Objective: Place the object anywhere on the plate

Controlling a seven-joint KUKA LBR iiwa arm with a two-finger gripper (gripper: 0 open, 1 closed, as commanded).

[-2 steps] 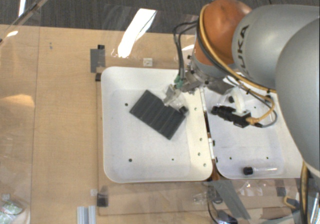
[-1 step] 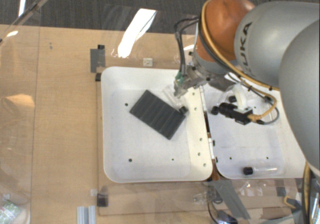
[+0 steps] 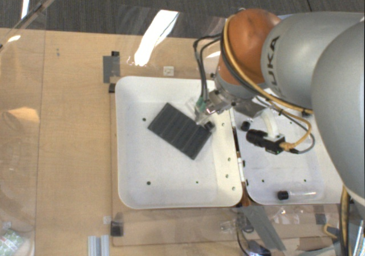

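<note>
Dark ribbed plate point(image 3: 178, 130) lying tilted in the left bin point(image 3: 142, 192), mid-floor. Gripper point(image 3: 203, 117) hovering at the plate's right far corner; grasp state impossible to tell. Small black object point(image 3: 282, 195) sitting in the right bin point(image 3: 319, 186), near edge.

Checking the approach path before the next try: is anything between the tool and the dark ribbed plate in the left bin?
Nothing visible. The tool sits at the right corner of the dark ribbed plate, which lies flat in the left bin with nothing between them.
</note>
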